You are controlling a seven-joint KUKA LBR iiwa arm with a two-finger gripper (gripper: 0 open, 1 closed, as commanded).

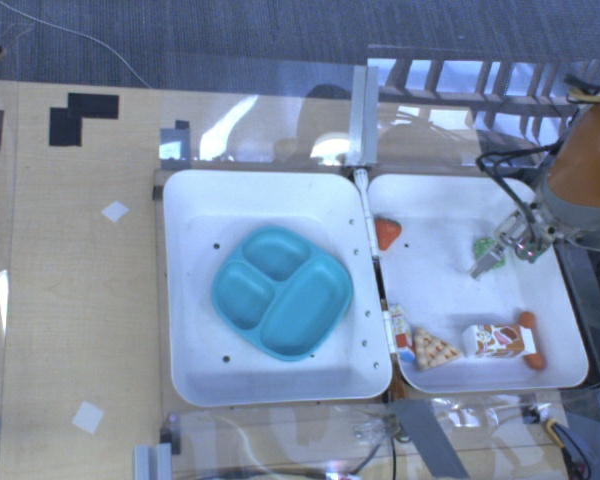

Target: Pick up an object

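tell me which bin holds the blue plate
The left bin: the blue plate lies in its middle. The right bin holds small food items.

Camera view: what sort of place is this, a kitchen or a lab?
Most likely a robot lab test bench: two shallow white bins on a wooden bench, toy food like a small milk carton, and the grey arm's tool.

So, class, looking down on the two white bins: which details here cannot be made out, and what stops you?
- Two-finger gripper in the camera view: blurred; a small green thing sits at its tips, whether gripped is unclear.
- Red-and-white carton: print too small to read.
- Small packet at the right bin's left wall: partly cut off by the rim.
- Grey and orange arm: cut off by the right edge.
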